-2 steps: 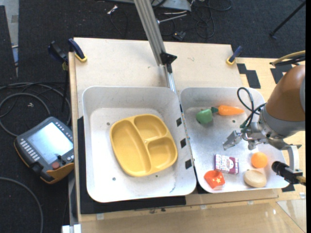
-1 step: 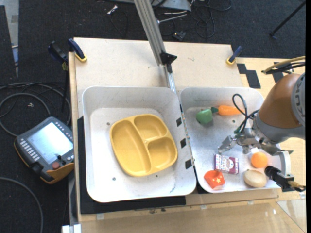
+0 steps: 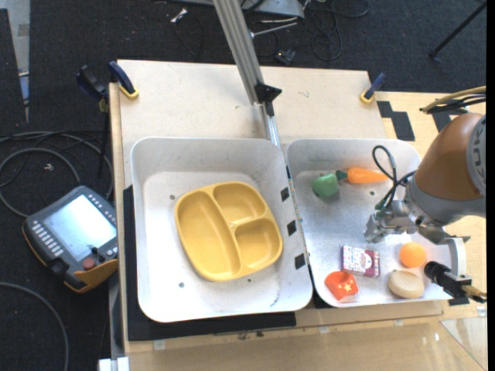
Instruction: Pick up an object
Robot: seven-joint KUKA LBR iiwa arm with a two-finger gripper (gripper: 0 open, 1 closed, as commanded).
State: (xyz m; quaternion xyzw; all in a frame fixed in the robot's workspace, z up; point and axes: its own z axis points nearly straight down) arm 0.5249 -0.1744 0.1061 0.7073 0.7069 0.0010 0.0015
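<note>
My gripper point(image 3: 381, 229) hangs over the right bin point(image 3: 309, 168), on the grey arm with an orange band point(image 3: 456, 157) that comes in from the right. A small pink box point(image 3: 361, 260) lies just below the gripper. An orange ball point(image 3: 413, 254) sits to the gripper's lower right, with a beige round piece point(image 3: 406, 284) under it. A red toy vegetable point(image 3: 342, 284) rests by the bin's front edge. Further back lie a toy carrot point(image 3: 366, 175) and a green piece point(image 3: 326, 185). Nothing is seen in the gripper.
The left bin point(image 3: 147, 207) holds a yellow divided plate point(image 3: 229, 229). A metal pole point(image 3: 241, 45) slants down to the gap between the bins. A teach pendant point(image 3: 71, 236) lies on the floor at the left. A black cable point(image 3: 384, 168) loops off the wrist.
</note>
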